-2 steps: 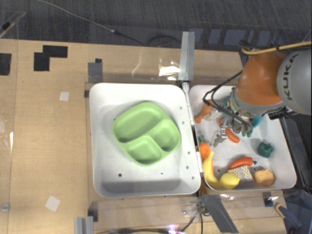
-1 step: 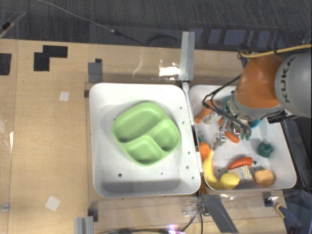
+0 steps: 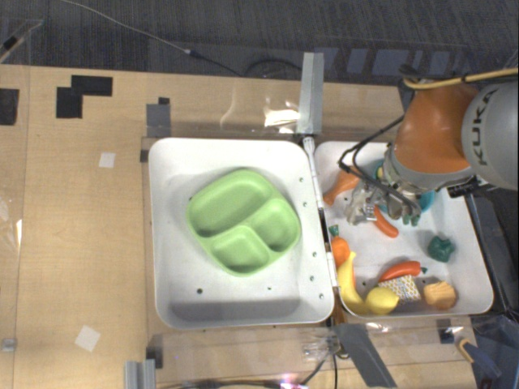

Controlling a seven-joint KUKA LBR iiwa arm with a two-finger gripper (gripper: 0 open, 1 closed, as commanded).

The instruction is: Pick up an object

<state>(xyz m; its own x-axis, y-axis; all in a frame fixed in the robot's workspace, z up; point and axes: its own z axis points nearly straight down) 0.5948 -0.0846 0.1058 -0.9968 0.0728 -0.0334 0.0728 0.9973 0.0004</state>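
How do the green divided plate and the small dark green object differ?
The light green divided plastic plate lies in the left white bin; the small dark green object lies in the right white bin. The plate is far larger, shallow, with compartments; the object is a compact lump. Both are green.

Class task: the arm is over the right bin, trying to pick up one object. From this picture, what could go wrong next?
1. The gripper hangs among crowded toys: the carrot and an orange piece lie close, so it may nudge or grab two.
2. The banana and lemon lie against the bin's edge, leaving little finger room.
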